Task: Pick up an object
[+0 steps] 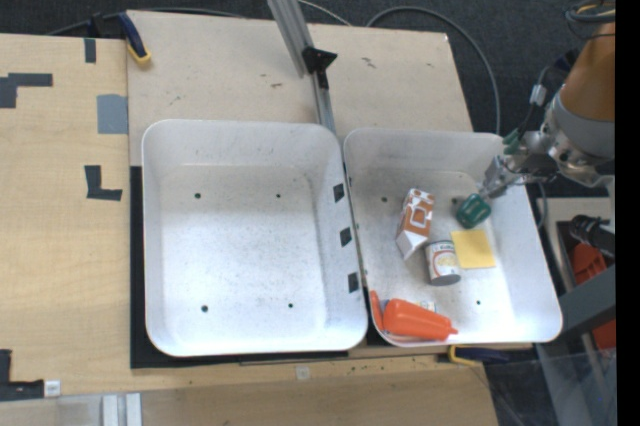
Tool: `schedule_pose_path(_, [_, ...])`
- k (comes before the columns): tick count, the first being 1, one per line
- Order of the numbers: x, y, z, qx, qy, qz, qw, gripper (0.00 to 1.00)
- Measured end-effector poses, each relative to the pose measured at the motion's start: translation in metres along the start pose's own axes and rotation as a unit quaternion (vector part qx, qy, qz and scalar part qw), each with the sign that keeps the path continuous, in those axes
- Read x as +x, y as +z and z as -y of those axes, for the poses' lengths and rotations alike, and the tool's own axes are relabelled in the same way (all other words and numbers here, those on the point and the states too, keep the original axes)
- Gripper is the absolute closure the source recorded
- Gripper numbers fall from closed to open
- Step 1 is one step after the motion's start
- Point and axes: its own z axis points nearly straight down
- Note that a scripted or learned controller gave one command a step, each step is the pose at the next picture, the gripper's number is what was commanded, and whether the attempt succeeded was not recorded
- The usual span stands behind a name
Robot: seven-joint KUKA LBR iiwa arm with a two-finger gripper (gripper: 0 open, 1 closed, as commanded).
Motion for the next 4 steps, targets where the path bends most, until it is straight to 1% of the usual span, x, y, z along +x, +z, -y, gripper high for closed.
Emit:
schedule_pose_path(1, [0.045, -0.004, -0.013, 0.001, -0.002, -0.001, 1.0000, 1.00])
schedule_pose_path(2, [0.095, 0.001, -0.020, 0.002, -0.002, -0.001, 1.0000, 1.00])
schedule_pose_path(3, [0.149, 0.001, -0.047, 0.002, -0.003, -0.002, 1.0000, 1.00])
schedule_pose_path(4, [0.202, 0.012, -0.063, 0.002, -0.003, -0.001, 1.0000, 1.00])
